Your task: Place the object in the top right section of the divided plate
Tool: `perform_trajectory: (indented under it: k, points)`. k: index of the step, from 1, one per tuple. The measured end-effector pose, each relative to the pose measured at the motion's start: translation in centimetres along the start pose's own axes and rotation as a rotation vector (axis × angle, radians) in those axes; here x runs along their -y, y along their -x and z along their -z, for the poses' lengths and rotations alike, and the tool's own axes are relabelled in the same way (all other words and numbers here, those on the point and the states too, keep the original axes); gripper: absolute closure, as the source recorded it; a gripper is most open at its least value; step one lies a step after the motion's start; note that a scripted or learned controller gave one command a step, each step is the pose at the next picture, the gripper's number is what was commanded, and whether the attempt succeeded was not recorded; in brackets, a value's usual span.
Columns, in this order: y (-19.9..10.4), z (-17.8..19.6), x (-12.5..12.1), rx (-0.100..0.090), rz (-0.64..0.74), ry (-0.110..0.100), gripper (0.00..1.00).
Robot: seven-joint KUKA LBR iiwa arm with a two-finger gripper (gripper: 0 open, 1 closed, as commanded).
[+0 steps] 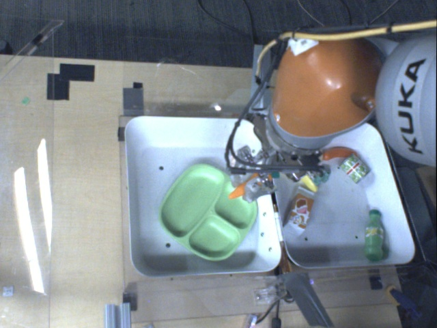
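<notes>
Materials/finish, bench top-down

Divided plate [205, 214]: green plastic, smooth, soft satin sheen. Both bins [147, 183] [341, 241]: white, smooth, semi-matt, faint glare spots. Bench [68, 183]: pale wood-look, with streaky reflections as off a clear sheet. Arm's orange band [321, 80]: glossy, hard highlights; grey shell [410, 108] smooth, duller. Bottle [373, 234]: green translucent plastic. Small packet [299, 210]: printed, shiny wrap. Orange piece [238, 191] looks matt.
</notes>
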State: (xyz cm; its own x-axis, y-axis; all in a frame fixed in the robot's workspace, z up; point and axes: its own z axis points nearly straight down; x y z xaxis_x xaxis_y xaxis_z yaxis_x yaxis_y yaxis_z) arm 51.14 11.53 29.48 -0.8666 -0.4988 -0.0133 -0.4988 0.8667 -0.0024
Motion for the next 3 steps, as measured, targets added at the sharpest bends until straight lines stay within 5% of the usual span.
perform_trajectory:
  k: [1,2,3]
  points:
    - [2.4,-4.2,-5.7,-0.004,0.321,0.004,1.0]
    - [7.0,-17.8,-2.5,-0.006,-0.008,0.003,1.0]
    - [2.8,-7.9,-6.1,-0.002,-0.044,0.002,1.0]
